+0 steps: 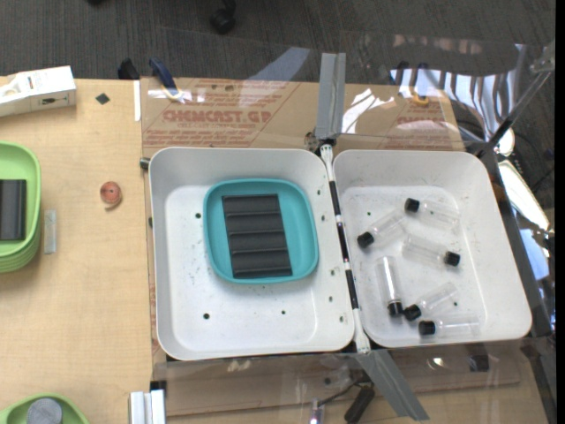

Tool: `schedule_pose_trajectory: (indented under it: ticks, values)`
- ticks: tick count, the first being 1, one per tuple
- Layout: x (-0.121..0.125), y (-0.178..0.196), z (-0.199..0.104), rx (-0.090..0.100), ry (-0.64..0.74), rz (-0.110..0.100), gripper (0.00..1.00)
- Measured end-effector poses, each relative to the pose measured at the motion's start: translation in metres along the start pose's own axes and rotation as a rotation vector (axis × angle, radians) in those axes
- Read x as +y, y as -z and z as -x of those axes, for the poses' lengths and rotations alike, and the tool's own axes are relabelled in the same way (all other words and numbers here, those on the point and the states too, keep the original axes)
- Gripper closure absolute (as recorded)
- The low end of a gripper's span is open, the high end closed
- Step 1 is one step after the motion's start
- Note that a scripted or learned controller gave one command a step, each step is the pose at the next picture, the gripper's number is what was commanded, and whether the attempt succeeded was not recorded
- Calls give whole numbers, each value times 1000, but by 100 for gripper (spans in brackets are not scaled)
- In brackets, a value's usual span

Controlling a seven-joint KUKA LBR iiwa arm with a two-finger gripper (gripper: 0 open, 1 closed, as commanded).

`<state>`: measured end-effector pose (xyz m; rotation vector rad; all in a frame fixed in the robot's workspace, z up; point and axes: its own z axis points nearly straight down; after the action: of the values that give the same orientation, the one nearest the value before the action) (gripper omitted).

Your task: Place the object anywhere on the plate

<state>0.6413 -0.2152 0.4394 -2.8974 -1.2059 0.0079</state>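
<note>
Two shallow white bins are seen from above, side by side on a wooden surface. In the left bin a teal plate is set, with a dark ribbed insert on it, its ridges running left to right.

In the right bin several clear tubes with black caps are scattered, all lying flat. One tube near the bin's middle is laid almost straight up and down the view, its cap at the near end. Another tube is tilted, its cap pointing toward the divider and the plate. A third tube is slanted with its cap to the right.

Every tube is found to the right of the plate, across the divider. The state of the jaws cannot be told. No tube is yet resting on the plate.
</note>
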Motion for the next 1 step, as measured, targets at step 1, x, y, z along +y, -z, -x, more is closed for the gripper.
schedule_pose_trajectory:
  ticks: [1]
  values:
    - [9, 0, -7, 1, -69, 2, 0]
